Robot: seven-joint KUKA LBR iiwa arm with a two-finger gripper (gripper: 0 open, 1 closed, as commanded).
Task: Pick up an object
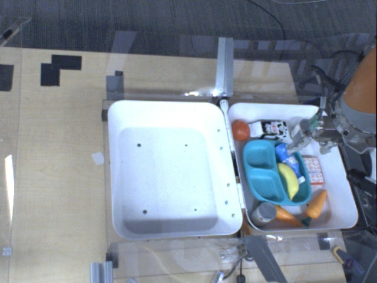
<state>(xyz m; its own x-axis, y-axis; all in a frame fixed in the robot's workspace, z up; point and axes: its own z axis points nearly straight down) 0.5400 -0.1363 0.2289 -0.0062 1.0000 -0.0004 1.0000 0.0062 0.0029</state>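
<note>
The right bin [347, 208] holds a heap of objects. A blue two-part tray [265, 173] lies in its middle with a yellow banana [289, 180] on its right side and a small blue item [282, 154] at its top edge. An orange ball [240, 130] and a black-and-white packet [272, 128] lie at the back. Two carrots [317, 204] [285, 215] and a grey can [263, 213] lie at the front. A red-patterned card [313, 170] rests right of the tray. My gripper [299, 132] hangs over the bin's back right, just above the tray's top corner, with nothing visibly held.
The left bin [168, 114] stands beside the right one, sharing a middle wall. A metal post [224, 69] rises behind the gap between them. My arm with its orange band [360, 87] and cables crowds the right side. Bare bench [53, 158] stretches to the left.
</note>
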